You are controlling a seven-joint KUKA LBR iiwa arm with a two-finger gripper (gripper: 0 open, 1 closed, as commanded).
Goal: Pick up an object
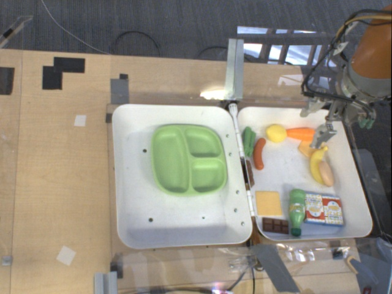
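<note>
Gripper (321, 138) hovering over carrot (299, 133) and banana (318, 165), right bin (361, 216), two o'clock corner; finger state impossible to tell.

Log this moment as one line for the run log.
arm: over right bin | gripper: above banana, beside carrot | held: nothing visible | left bin: green tray

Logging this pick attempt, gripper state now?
Gripper: open or shut cannot be told; it sits over the orange carrot and yellow banana in the right white bin.
</note>
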